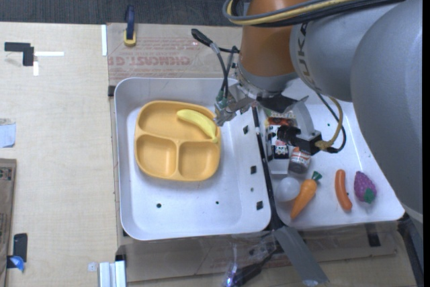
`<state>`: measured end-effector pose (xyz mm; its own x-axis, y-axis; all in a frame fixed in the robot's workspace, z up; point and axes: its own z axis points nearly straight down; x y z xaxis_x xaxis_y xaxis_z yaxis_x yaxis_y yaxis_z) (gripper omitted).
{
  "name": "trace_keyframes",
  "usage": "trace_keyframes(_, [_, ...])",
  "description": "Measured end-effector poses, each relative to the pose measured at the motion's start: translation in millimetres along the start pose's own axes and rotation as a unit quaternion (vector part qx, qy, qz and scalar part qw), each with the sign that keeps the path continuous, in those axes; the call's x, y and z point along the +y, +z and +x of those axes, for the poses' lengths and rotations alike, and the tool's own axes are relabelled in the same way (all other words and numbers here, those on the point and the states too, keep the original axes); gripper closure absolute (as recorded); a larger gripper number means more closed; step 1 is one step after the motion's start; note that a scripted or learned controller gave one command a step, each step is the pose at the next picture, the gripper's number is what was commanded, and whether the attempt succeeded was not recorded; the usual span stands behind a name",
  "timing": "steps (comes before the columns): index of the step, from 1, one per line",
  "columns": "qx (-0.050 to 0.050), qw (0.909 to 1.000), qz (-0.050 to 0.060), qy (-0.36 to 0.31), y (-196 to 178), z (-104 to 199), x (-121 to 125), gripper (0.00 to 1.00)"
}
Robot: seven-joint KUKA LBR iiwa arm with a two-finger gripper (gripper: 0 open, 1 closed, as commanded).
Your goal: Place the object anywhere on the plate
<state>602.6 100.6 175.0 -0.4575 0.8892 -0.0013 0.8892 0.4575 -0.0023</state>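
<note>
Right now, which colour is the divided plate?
Yellow-orange, seen in the camera view: plate in the left bin.

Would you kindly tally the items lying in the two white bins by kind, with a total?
Divided plates: 1, the yellow plate
Toy fruit and vegetables: 3, the banana, the carrot, the purple fruit
Toy sausages: 1, the sausage
White balls: 1, the white ball
Small cans: 1, the can
Total: 7

I see a yellow banana (pixel 199 123) on a yellow-orange plate (pixel 176 142) in a white bin (pixel 188 212). The other white bin (pixel 366 208) carries an orange carrot (pixel 304 195), a red-orange sausage (pixel 342 189) and a purple fruit (pixel 365 186). The table (pixel 54 158) is pale wood.
</note>
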Motion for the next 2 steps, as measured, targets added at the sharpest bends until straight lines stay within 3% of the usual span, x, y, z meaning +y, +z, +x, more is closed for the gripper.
trace_keyframes(1, [0.0, 0.9959, -0.001, -0.09, -40.4, 9.1, -20.4, 1.0])
trace_keyframes(2, [0.001, 0.9992, 0.0, -0.04, -45.2, 36.2, -22.3, 1.0])
